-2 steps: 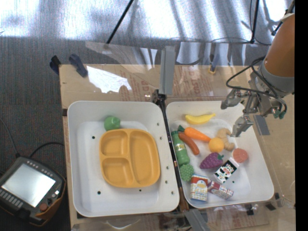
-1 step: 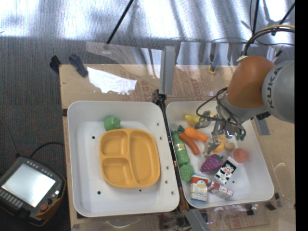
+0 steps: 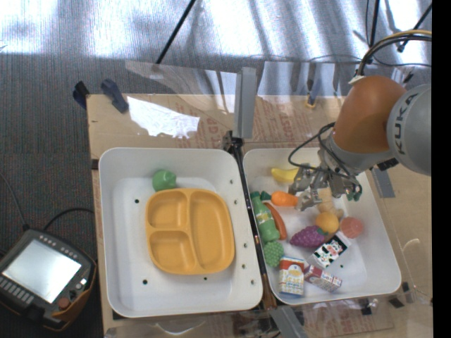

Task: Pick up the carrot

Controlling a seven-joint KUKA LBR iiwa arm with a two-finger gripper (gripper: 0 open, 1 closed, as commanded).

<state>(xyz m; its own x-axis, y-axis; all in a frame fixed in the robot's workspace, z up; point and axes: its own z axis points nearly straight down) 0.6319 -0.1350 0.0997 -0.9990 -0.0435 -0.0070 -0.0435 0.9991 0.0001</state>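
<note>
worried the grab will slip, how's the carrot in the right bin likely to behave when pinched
The carrot looks like a smooth, tapered plastic toy, so it is probably stiff, light and somewhat slippery. Its rounded shape suggests it may roll or squirt sideways. The gripper is close beside it.

The two bins (image 3: 113, 189) look like smooth, faintly glossy white plastic. The yellow tray (image 3: 190, 229) is matt plastic. The carrot (image 3: 285, 199) is smooth orange plastic. The bench (image 3: 106, 129) looks like bare, matt wood. The arm's orange band (image 3: 366, 115) shines, smooth and glossy.
</note>
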